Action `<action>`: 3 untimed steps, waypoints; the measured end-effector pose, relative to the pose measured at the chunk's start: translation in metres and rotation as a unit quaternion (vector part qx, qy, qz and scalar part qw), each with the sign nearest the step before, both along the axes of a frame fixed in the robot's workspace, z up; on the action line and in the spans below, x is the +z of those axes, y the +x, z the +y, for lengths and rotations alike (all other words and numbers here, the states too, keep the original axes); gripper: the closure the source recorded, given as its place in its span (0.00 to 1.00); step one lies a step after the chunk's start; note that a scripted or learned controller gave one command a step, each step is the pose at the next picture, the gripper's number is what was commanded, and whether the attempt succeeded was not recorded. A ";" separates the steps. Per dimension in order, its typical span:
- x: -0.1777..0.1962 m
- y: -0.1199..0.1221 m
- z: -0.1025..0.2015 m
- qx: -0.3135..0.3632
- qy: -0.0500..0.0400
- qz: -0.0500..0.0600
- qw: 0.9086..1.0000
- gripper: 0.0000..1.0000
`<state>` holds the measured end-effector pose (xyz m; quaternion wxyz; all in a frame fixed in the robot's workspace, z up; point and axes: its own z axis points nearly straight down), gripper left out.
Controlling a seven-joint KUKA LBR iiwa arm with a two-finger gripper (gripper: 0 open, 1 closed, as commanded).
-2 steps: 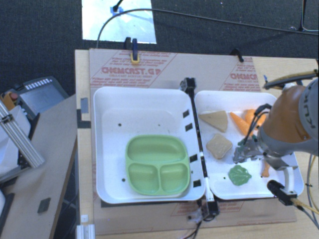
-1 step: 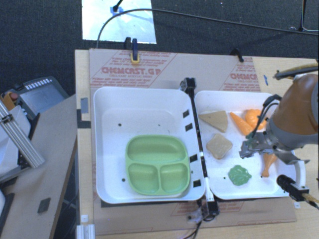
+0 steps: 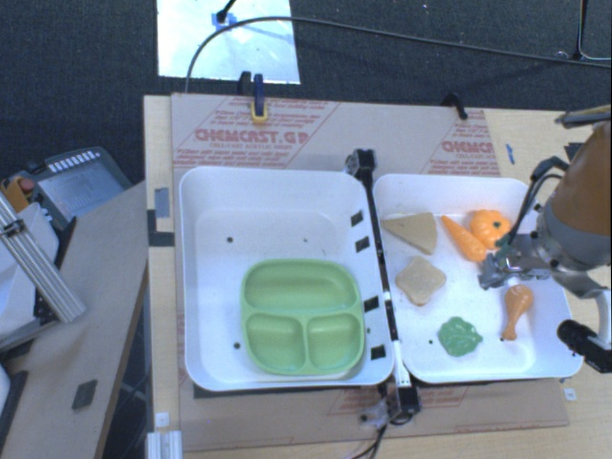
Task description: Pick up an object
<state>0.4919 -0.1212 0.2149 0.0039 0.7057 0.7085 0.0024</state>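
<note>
Right bin (image 3: pixel 550 357) is pretty crowded: carrot (image 3: pixel 464 239), orange pumpkin (image 3: pixel 491 225), chicken leg (image 3: pixel 516 309), two bread pieces (image 3: pixel 421 280), green blob (image 3: pixel 460 336). Open floor is mostly along its near-left edge. Left bin (image 3: pixel 206 256) is roomier, with the green tray (image 3: pixel 302 316) hogging the front and bare space behind it.

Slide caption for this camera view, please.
KUKA arm's hand hovers over right bin near drumstick, carrot; green tray in left bin.
</note>
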 end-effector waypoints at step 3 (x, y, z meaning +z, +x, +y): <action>0.022 0.030 0.119 0.004 0.002 0.003 1.000 1.00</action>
